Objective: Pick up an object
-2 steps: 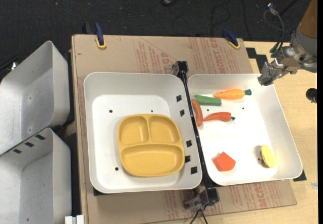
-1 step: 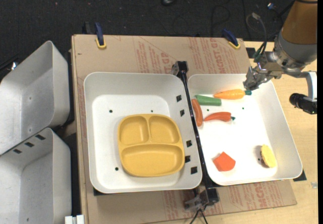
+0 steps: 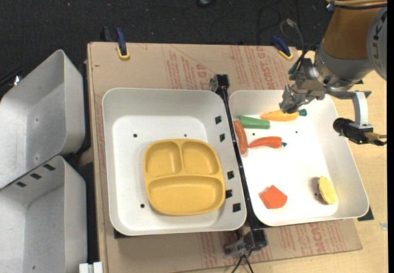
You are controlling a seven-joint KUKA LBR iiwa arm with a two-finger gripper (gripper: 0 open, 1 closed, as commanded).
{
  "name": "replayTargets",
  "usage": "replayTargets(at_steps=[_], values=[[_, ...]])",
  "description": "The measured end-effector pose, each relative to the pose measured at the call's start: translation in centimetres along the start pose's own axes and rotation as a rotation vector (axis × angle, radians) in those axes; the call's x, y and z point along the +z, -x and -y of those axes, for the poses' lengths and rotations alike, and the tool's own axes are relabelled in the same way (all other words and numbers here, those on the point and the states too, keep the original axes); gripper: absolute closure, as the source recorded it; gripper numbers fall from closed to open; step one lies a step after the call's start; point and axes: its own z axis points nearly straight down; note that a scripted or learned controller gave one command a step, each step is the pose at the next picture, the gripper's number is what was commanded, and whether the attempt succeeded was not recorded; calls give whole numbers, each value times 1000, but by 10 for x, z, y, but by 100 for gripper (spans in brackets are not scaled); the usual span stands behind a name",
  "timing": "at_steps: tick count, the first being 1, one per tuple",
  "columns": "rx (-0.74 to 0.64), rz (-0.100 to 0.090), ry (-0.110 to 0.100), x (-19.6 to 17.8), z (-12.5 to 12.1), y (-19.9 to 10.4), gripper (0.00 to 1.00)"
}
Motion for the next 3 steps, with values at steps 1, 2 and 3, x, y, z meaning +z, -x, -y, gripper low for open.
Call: replayTargets(at_steps=[1, 2, 3], values=[[-1, -1, -2, 14, 13, -52, 100], [-1, -1, -3, 25, 29, -100, 100], [-2, -1, 1, 14, 37, -156, 100]])
